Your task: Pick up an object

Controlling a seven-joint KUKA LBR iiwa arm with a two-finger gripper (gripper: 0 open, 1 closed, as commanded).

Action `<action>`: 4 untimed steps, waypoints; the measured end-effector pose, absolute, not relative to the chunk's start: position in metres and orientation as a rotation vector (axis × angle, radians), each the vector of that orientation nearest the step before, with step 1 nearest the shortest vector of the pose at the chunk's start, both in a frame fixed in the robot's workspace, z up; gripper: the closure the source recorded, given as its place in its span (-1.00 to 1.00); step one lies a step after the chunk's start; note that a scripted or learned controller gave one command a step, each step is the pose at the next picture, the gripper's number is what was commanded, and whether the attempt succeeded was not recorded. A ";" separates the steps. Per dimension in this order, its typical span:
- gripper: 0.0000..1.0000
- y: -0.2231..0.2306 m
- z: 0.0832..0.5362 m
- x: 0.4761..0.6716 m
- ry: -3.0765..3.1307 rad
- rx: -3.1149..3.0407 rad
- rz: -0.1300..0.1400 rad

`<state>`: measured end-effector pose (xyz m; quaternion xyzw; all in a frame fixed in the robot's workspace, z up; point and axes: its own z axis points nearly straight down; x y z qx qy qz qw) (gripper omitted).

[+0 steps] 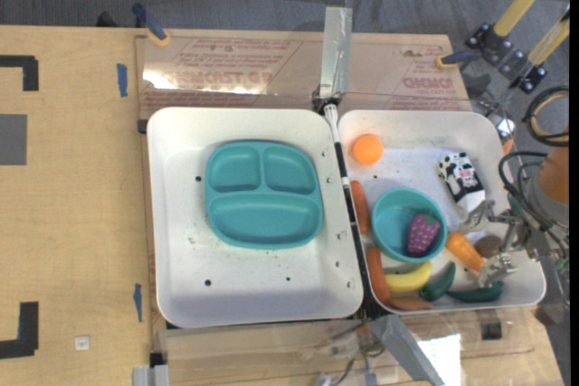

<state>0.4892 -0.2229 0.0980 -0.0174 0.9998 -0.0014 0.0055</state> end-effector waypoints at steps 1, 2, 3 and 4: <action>-1.00 -0.219 0.093 0.491 3.112 -0.227 -0.004; -1.00 -0.218 0.091 0.493 3.107 -0.290 -0.003; -1.00 -0.204 0.090 0.490 3.108 -0.335 -0.007; -1.00 -0.219 0.089 0.504 3.078 -0.541 -0.002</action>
